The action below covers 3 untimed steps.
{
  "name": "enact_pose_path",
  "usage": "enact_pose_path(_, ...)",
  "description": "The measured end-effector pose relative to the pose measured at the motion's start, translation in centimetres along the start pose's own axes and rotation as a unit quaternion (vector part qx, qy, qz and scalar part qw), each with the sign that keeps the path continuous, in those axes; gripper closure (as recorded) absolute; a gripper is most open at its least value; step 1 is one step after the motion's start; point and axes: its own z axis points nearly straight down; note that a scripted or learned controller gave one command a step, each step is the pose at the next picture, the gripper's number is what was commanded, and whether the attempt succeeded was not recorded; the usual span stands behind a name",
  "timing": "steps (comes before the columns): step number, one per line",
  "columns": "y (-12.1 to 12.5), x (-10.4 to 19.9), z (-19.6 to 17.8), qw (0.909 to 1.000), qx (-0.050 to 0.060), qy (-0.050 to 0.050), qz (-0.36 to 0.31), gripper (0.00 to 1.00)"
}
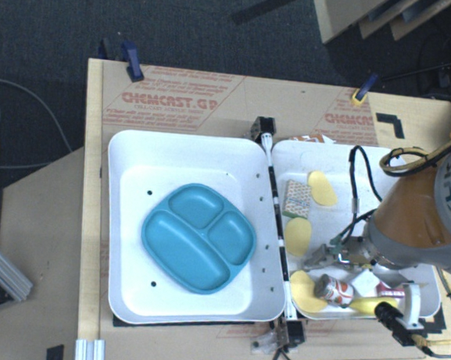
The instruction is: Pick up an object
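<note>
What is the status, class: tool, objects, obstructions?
Tool low in right white bin, over clutter; grip unclear. Small red-and-white can and yellow plastic pieces lying loose. Blue sectioned plastic tray alone in left white bin. Black cable crosses right bin.

Small yellow pieces [321, 188] and a can [334, 289] in the right bin [290, 153].
</note>
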Motion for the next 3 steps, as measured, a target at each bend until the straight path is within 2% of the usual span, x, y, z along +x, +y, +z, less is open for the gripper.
enact_pose_path(1, 0.1, -0.3, -4.1, 1.0000, -0.002, -0.001, 0.000, 0.00)
enact_pose_path(2, 0.0, 1.7, -3.5, 1.0000, 0.000, 0.000, -0.001, 0.00)
enact_pose_path(3, 0.1, 0.3, -4.8, 1.0000, -0.002, -0.001, 0.000, 0.00)
